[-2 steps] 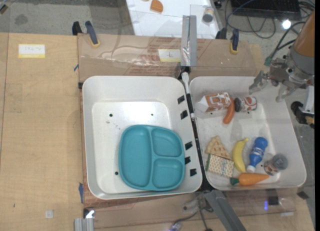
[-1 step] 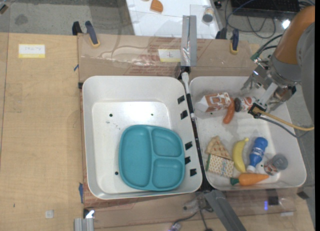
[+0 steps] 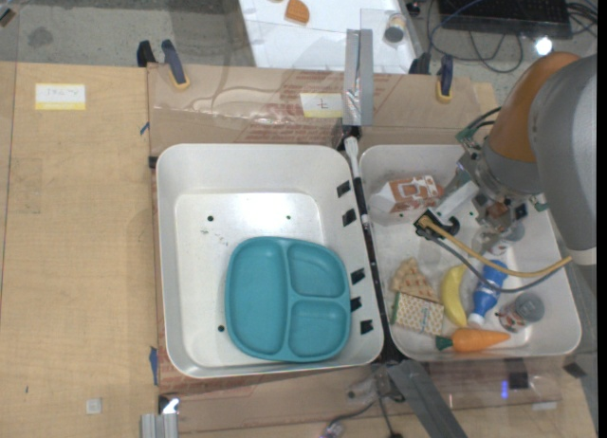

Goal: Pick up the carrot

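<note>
The carrot point(image 3: 479, 338), orange with a green stub at its left end, lies flat along the front wall of the right bin point(image 3: 567, 332). My gripper point(image 3: 495, 235) hangs over the middle of that bin, behind the carrot and well apart from it, under the grey wrist with its orange band. Cables and a black fitting partly mask it. I see nothing held in it.
Around the carrot lie a yellow banana point(image 3: 455, 294), two crackers point(image 3: 413, 281), a blue and white bottle point(image 3: 486, 296) and a small grey round object point(image 3: 527, 309). A brown and white packet point(image 3: 412, 193) sits at the back. The left bin point(image 3: 180, 237) holds a teal divided plate point(image 3: 287, 300).
</note>
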{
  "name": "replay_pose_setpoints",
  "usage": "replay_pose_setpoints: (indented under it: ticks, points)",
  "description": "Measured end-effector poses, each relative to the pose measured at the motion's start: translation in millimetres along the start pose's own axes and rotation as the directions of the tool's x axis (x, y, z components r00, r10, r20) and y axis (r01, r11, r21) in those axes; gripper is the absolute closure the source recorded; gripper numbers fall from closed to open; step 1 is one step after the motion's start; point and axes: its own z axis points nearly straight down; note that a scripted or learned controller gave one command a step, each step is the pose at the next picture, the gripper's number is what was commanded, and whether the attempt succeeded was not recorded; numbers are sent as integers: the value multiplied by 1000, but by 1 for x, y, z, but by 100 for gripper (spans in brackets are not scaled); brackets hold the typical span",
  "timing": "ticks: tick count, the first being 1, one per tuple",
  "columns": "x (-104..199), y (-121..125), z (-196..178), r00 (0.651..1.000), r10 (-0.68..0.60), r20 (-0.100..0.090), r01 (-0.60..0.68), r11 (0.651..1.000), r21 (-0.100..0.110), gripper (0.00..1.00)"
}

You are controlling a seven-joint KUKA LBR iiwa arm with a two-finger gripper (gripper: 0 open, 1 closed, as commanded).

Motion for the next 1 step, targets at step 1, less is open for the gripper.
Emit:
replay_pose_setpoints:
  ticks: [1]
  points:
    - [-97,10,-140,979,206,-6,-206,979,-3,0]
